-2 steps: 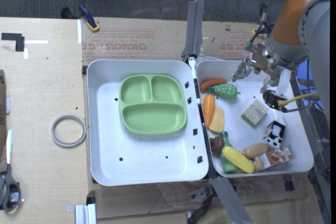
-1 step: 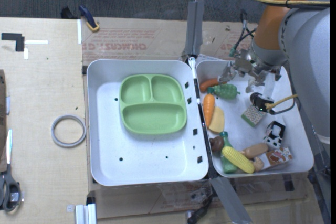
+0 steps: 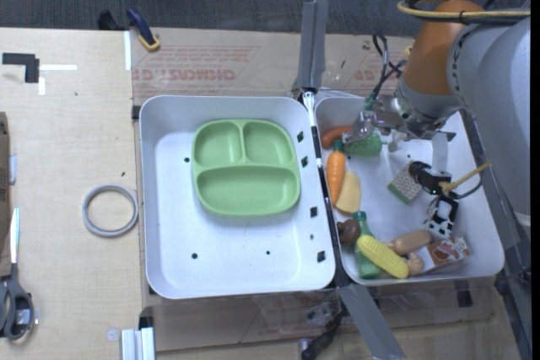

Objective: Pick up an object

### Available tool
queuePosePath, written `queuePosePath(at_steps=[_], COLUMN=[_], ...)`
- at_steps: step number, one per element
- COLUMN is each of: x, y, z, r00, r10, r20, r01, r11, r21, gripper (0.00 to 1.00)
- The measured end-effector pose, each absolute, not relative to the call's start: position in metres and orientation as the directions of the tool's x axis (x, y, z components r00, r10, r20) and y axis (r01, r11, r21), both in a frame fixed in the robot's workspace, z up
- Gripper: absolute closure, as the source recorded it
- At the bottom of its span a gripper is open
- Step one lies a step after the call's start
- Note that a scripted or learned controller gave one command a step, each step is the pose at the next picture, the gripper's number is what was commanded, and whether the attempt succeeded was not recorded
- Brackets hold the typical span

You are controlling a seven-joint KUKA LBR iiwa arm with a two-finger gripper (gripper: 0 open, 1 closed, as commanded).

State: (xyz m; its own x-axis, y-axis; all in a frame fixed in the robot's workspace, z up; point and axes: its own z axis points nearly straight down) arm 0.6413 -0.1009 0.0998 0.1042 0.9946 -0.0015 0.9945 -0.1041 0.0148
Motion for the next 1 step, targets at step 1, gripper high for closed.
queuePosePath(at_steps=[1], x=[0.6469], y=[-0.0991], z=[0.1191], r00=[0.1], r10=[0.995], r20=[0.002], r01=[0.994], r11=[-0.1], r21=[0.033], gripper=[1.0])
